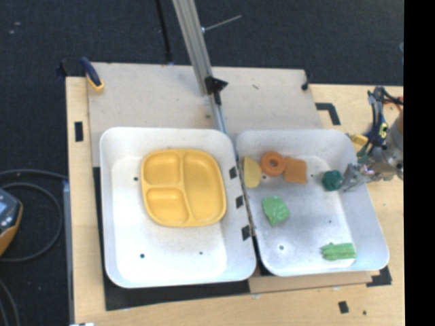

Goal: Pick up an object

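The right bin [360,236] holds several small objects: a pale yellow piece [252,172] at its left wall, an orange ring [273,164], an orange-brown block [296,170], a dark green ball [332,180], a light green crumpled piece [275,210] and a flat green piece [338,251] near the front. My gripper [353,177] hangs at the bin's right edge, just right of the dark green ball and low over the bin wall. Nothing shows between its fingers.
The left bin [115,250] carries a yellow divided plate [183,186]. A metal pole [194,39] rises from the back of the bench, between the bins. A blue and yellow clamp [92,73] sits on the bench's back left corner.
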Motion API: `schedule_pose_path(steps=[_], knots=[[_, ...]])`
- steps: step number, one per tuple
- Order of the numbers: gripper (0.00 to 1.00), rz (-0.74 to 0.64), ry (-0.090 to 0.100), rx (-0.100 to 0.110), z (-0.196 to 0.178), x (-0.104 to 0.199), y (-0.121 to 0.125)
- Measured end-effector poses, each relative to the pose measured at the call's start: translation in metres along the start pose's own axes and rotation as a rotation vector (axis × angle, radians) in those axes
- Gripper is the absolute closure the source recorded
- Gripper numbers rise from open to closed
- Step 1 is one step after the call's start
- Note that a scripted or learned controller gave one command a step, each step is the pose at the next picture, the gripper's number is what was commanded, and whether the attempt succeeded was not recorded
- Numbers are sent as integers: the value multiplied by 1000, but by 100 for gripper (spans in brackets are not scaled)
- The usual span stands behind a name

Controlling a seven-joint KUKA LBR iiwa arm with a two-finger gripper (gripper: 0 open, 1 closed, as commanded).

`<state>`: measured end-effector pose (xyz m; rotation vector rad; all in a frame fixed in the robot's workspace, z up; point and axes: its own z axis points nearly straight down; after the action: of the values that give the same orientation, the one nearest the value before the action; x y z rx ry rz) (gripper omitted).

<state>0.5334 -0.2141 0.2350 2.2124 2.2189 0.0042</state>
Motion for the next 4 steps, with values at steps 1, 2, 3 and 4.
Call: schedule_pose_path(steps=[1,2,3,4], knots=[[100,-3,4,6,6,45,1],[100,-5,5,6,9,101,12],[100,-6,5,4,-4,157,14],[100,-4,5,7,5,212,14]])
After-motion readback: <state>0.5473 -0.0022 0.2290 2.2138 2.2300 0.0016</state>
